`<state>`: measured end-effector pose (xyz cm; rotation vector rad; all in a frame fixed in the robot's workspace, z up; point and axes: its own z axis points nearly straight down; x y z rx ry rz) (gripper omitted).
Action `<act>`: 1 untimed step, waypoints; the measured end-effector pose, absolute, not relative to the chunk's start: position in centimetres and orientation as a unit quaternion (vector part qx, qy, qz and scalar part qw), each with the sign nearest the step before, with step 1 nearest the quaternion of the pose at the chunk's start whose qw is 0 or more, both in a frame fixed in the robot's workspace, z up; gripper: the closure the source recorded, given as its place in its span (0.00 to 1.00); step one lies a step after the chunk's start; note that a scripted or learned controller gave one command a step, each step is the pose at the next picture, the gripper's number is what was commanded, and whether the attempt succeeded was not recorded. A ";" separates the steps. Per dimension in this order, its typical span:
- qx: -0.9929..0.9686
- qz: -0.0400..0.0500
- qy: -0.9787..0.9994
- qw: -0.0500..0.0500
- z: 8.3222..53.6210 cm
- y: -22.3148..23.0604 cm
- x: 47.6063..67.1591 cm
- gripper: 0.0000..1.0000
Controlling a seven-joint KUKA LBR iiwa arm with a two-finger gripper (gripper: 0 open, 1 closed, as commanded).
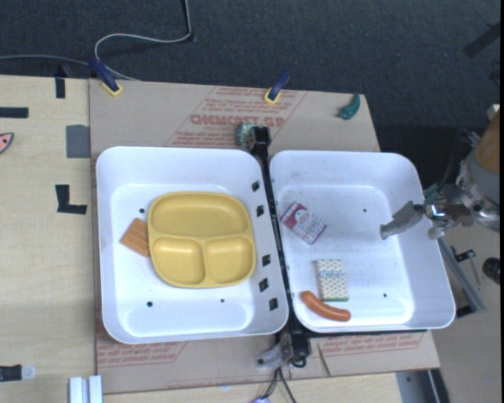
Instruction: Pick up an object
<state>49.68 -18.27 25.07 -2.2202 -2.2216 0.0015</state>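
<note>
The right bin [403, 170] holds a small red-and-white packet [302, 222], a pale green box [332, 280] and an orange sausage [325, 307] near its front wall. My gripper [397, 223] reaches in over the bin's right wall, above the bare floor to the right of the packet. It touches none of the three objects, and nothing is seen in it. The left bin [118, 175] holds a yellow divided plate [203, 238], with a tan cracker [136, 238] tucked at the plate's left edge.
The bins rest on a cardboard sheet [227, 116] held by yellow-and-blue clips [276, 91]. A black divider with a connector [258, 141] runs between the bins. A teal object [349, 107] lies at the cardboard's back right corner. Cables trail across the dark floor behind.
</note>
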 end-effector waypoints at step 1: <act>-0.708 -0.002 -0.707 -0.004 9.7 -15.8 49.4 0.00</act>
